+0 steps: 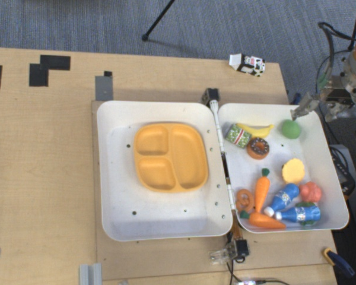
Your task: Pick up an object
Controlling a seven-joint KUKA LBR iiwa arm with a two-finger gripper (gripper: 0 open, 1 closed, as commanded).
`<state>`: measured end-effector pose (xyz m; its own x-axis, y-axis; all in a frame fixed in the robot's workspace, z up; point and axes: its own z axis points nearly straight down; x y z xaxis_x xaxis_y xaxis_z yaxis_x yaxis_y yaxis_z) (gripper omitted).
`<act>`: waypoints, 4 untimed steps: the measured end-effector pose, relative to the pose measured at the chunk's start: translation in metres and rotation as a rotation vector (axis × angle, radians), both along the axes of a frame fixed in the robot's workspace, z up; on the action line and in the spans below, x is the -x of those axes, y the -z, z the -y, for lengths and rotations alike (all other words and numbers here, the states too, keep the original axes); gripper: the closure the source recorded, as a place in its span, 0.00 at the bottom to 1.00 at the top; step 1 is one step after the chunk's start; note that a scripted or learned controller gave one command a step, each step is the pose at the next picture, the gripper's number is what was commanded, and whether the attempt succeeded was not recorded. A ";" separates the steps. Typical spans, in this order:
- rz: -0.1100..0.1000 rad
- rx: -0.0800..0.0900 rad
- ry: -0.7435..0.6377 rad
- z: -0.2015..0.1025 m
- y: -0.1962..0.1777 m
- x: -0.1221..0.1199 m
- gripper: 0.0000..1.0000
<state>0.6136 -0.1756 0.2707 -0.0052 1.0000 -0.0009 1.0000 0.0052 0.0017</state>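
Observation:
The right bin [329, 159] holds several toy foods: a green ball [291, 129], a banana [254, 127], a green can [238, 136], a brown donut [258, 149], a yellow lump [293, 171], two carrots [261, 193], two blue bottles [301, 214] and a red piece [311, 191]. My gripper [301, 108] hangs over the bin's far right corner, just above and to the right of the green ball. Nothing appears to be held in it.
The left bin [115, 171] carries an orange divided plate [169, 157]. A small black-and-white toy [247, 64] lies on the bench behind the bins. Cables hang by the arm at the right edge.

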 end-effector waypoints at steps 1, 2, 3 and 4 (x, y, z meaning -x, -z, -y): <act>-0.001 -0.001 -0.132 -0.077 0.081 0.045 0.00; 0.000 0.000 -0.162 -0.076 0.180 0.089 0.00; 0.003 0.000 -0.162 -0.077 0.169 0.087 1.00; 0.002 -0.001 -0.023 -0.135 0.086 0.095 1.00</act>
